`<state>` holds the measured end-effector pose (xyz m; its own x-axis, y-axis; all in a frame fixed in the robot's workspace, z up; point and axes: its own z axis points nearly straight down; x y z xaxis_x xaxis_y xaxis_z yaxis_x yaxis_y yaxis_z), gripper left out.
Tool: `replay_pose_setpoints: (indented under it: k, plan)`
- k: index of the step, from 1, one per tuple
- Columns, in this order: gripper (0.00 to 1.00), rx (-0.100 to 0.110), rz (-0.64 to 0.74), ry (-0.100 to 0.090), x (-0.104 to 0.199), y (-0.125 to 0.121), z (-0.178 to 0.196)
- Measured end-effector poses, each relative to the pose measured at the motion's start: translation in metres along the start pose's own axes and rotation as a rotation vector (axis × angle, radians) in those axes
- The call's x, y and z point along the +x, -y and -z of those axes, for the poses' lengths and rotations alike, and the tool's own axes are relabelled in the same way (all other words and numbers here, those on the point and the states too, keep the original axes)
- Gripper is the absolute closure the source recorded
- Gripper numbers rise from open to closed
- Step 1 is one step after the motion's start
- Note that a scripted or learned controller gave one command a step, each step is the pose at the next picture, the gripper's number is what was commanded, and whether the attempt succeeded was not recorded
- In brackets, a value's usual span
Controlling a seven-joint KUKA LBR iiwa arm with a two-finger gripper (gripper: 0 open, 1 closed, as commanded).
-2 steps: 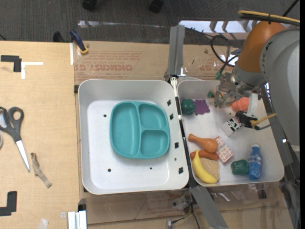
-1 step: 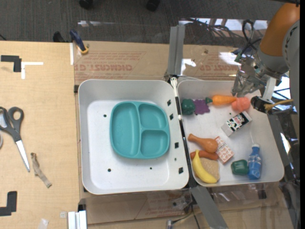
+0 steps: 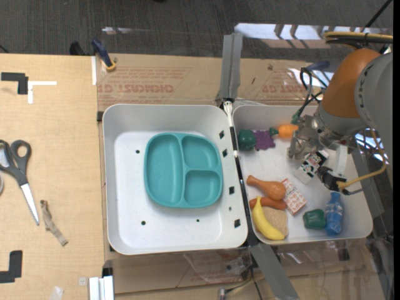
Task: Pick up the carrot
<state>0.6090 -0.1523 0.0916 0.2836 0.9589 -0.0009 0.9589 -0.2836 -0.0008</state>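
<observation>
The carrot (image 3: 267, 202) looks to be the orange-red elongated piece low in the right bin (image 3: 356, 230). It lies between a tan drumstick (image 3: 267, 185) and a banana (image 3: 265, 225), with its right end under a pink-and-white packet (image 3: 294, 199). My gripper (image 3: 301, 147) hangs in the upper part of that bin, up and to the right of the carrot and well apart from it. A small rounded orange item (image 3: 287, 130) sits just to the gripper's upper left. Nothing shows in the gripper's grasp.
The right bin also holds a green toy (image 3: 247, 139), purple grapes (image 3: 265, 139), a bread piece (image 3: 275, 218), a green block (image 3: 314, 219) and a blue bottle (image 3: 334, 212). A teal divided plate (image 3: 183, 169) lies in the left bin (image 3: 119, 186). Scissors (image 3: 22, 174) rest on the bench.
</observation>
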Motion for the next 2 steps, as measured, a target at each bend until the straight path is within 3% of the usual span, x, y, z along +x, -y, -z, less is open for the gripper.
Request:
replay_pose_setpoints:
  k: [1,2]
  plan:
    - [0.00,0.000,0.000,0.000,0.000,0.000,0.000]
    - [0.00,0.036,-0.118,0.000,-0.011,-0.048,0.013]
